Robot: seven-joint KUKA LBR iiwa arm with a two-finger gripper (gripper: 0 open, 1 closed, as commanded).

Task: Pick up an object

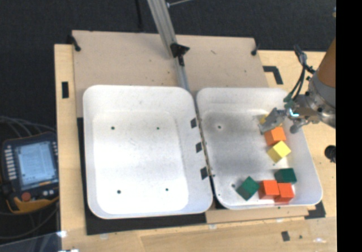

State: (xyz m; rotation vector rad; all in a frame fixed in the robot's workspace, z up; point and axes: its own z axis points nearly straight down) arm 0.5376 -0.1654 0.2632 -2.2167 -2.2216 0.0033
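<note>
My gripper (281,124) hangs over the right part of the right bin (232,101), its two fingers spread open. An orange cube (275,135) lies just below and between the fingertips, resting on the bin floor. Right in front of it sits a yellow cube (279,151). Nearer the front edge there are a dark green cube (285,175), a green cube (246,188) and two orange blocks (276,189) side by side. Nothing is lifted.
The left bin (141,149) stands beside the right one, with a row of clips at the shared wall (199,146). A slanted metal post (161,13) rises behind the bins. A handheld pendant (31,166) lies off the bench at the left.
</note>
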